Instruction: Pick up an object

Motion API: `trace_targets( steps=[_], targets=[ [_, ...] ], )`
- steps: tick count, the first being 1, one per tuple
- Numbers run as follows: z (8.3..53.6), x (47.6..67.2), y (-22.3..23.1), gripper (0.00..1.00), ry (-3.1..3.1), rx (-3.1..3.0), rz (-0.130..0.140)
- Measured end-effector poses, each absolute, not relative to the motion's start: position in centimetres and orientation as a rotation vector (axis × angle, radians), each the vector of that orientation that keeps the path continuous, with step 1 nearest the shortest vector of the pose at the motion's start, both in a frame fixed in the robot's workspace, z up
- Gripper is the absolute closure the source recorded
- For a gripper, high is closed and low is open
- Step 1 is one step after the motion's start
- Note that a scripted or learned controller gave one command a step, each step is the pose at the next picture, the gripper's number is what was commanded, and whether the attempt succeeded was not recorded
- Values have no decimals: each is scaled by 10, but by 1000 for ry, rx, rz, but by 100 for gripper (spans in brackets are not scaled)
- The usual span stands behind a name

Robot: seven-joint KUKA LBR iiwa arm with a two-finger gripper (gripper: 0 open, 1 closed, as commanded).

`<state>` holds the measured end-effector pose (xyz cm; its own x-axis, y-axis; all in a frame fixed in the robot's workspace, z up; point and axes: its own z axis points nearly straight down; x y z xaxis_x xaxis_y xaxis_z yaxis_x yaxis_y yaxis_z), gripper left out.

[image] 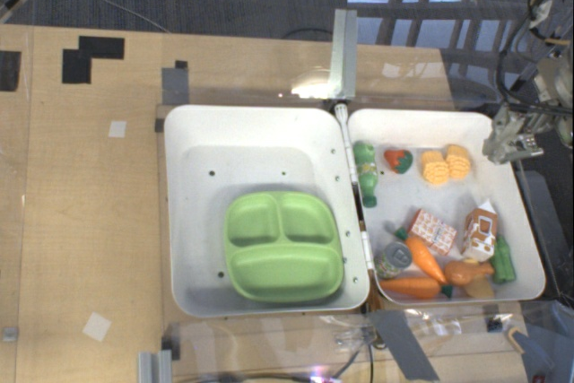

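Tool (513, 143) sits at the right edge of frame, over the upper right rim of the right-hand shallow white bin (529, 229); I can't tell its state from here. Nothing seen in its grip. Nearest pick candidate I'd go for: yellow plastic corn pieces (447, 165), upper middle of that bin, clear of the cluttered pile at lower right. Looks light, stiff, a bit slick; I'd pinch across the short sides. Green divided plastic plate (282, 245) fills the left bin.

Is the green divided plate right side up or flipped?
Right side up: the green plate shows its three compartments facing upward, lying flat in the left bin.
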<state>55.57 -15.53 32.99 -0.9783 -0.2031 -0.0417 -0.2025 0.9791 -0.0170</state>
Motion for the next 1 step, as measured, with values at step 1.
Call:
trace_targets(
  steps=[1],
  targets=[
    [310, 670, -176, 100, 3105, -439, -1]
  ],
)
